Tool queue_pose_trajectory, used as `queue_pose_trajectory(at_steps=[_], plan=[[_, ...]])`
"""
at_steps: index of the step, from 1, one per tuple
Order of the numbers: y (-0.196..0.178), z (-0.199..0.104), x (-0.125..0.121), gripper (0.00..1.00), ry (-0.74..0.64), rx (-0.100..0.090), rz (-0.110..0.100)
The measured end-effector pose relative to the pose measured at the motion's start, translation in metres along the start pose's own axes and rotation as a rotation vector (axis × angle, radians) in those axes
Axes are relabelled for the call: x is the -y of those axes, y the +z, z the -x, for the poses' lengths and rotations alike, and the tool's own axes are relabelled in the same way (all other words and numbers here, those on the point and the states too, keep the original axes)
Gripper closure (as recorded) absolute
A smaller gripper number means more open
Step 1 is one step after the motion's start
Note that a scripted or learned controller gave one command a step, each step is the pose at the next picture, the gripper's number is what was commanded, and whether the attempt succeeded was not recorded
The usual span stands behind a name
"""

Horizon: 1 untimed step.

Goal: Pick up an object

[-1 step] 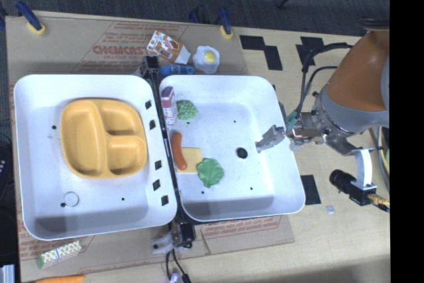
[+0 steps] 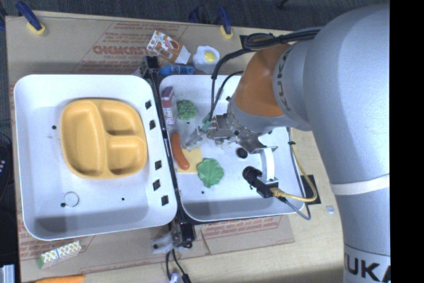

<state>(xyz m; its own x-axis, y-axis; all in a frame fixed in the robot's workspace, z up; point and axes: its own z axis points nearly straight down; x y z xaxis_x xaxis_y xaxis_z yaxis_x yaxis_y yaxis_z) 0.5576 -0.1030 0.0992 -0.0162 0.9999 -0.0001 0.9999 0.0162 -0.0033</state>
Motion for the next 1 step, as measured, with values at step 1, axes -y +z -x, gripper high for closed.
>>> queue_pose_trajectory(at_steps=[1], plan=[[0.0084,-0.0091,0.0430,0.00,0.103,-0.001,-0.002]])
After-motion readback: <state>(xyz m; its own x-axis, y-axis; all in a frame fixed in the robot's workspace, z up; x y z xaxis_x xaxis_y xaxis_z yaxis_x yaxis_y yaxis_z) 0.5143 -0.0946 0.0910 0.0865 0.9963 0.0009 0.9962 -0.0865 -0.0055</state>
